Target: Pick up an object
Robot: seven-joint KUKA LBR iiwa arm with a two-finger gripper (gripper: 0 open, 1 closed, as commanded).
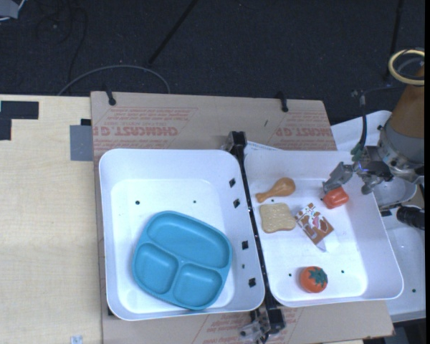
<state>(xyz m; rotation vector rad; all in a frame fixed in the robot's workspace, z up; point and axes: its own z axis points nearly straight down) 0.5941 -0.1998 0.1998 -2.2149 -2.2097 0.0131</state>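
Note:
My gripper (350, 184) hangs over the right bin's (373, 264) far right side, its two fingers spread apart and open. A small red object (335, 198) lies just below the tip of the left finger (336, 175); it is not between the fingers. Further left in the same bin lie a tan toy drumstick (278, 189), a slice of toast (276, 218) and a red-and-white packet (314, 223). A red tomato (313, 279) sits near the bin's front edge.
The left bin (122, 185) holds a blue divided plate (180, 259). A black clip rail (245, 213) runs between the bins. Cardboard (201, 124) lies under both. Cables and white fittings (408, 213) crowd the right bin's outer rim.

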